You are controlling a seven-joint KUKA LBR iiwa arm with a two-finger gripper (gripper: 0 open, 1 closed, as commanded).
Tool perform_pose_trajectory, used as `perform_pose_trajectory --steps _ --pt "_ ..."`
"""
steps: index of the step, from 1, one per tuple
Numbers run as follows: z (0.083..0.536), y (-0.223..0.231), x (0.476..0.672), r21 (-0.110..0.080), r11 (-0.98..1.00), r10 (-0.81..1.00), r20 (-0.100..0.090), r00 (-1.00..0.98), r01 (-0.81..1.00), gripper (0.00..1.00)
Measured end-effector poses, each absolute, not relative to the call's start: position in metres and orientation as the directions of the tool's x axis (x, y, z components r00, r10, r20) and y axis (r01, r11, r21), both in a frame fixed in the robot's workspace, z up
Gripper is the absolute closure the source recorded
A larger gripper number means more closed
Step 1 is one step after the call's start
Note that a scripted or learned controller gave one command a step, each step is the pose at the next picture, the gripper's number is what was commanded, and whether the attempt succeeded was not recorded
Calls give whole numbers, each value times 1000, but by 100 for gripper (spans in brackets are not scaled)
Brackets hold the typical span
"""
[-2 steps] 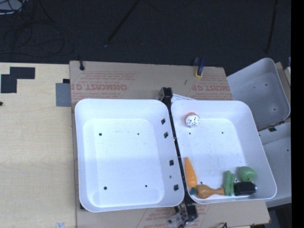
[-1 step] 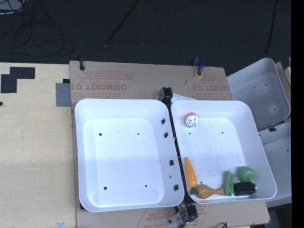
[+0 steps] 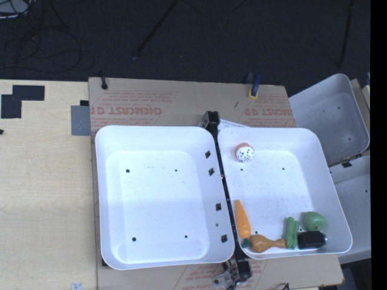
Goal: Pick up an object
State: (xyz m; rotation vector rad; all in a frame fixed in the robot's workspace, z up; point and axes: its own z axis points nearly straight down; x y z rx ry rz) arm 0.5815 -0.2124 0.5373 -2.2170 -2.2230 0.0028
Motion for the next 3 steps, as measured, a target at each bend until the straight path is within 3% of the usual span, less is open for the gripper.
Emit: perform_pose_trajectory --steps 1,2,3 --pt "298 -194 609 -15 0 1000 5 0 1000 0" --pt "407 -214 604 9 -1 1000 -5 1 1000 0" --pt "198 -194 590 -15 1 1000 5 -1 1000 0"
